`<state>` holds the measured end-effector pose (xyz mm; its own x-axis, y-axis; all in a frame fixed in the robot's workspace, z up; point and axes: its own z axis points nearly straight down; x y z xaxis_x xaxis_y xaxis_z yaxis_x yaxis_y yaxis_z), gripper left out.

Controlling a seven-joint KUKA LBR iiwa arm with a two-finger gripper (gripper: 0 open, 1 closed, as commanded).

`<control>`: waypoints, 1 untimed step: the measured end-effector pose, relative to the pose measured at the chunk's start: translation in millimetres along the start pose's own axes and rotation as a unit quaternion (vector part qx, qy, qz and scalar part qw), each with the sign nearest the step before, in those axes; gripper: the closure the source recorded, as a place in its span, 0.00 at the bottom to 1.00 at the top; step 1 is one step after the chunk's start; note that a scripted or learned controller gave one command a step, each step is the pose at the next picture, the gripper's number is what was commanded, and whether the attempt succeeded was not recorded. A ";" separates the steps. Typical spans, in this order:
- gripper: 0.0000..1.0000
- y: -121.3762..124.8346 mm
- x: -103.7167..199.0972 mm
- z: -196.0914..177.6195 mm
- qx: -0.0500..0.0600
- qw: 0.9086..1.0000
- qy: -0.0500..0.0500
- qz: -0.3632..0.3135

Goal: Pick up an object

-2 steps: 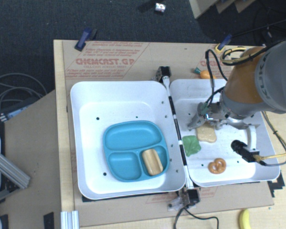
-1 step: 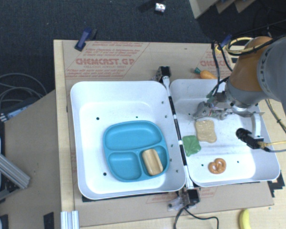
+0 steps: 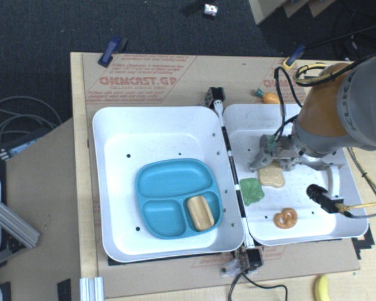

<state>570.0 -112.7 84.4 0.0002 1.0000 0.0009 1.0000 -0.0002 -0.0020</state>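
Single fixed overhead view, slanting down on both bins (image 3: 106,187).

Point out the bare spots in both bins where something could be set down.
Left bin: open floor behind and left of the blue tray, whose near-right section holds a bread roll. Right bin: bare far-left corner. Crowded by the gripper: cracker, green piece, pretzel.

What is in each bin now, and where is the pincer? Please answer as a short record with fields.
left bin: blue tray with three compartments
tray contents: tan bread roll in the lower right compartment
right bin: green piece, pale beige piece, brown pretzel
pincer: low over the right bin, just above the beige piece
pincer fingers: cannot tell, open or shut
arm: reaches in from the right
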 end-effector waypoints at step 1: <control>1.00 0.4 -0.1 -10.1 -0.001 1.000 0.000 0.000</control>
<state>570.4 -112.8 94.4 0.0010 1.0000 0.0003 1.0000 -0.0010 -0.0002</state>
